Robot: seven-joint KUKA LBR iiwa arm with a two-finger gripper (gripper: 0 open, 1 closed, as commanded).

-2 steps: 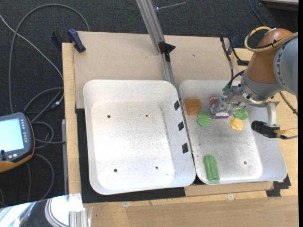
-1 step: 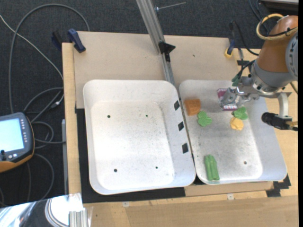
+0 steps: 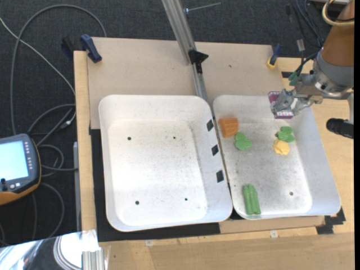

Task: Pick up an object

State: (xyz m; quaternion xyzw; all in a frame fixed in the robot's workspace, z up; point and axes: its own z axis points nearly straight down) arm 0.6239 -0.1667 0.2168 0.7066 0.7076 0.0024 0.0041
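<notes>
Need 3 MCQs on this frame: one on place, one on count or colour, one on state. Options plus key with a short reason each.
1. Which bin holds the loose objects?
A. The left bin
B. The right bin
C. Both bins

2. How many green pieces lie in that bin?
A. One
B. Three
C. Five

3. Where is the claw?
A. Over the right bin's far edge
B. Pressed on the long green piece
C. Over the left bin

Key:
1 B: the orange block, yellow piece and the green ones all lie in the right bin.
2 B: one by the orange block, one by the yellow piece, one long piece near the front.
3 A: the claw sits above the far rim, apart from every piece.
</notes>
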